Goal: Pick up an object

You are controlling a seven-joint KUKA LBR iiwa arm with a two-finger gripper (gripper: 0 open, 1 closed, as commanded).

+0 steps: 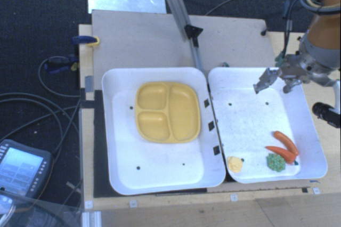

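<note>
The gripper (276, 82) hangs open and empty over the right bin's (240, 114) far end, so this looks like the approach: next it must travel to the near corner, where two carrots (284, 147), broccoli (275, 162) and a yellow piece (234, 163) lie, and descend.

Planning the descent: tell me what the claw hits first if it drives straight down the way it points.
Probably the bare floor of the right bin, near its far end. The claw hangs open above it; nothing lies beneath, though depth is hard to judge from this view.
</note>
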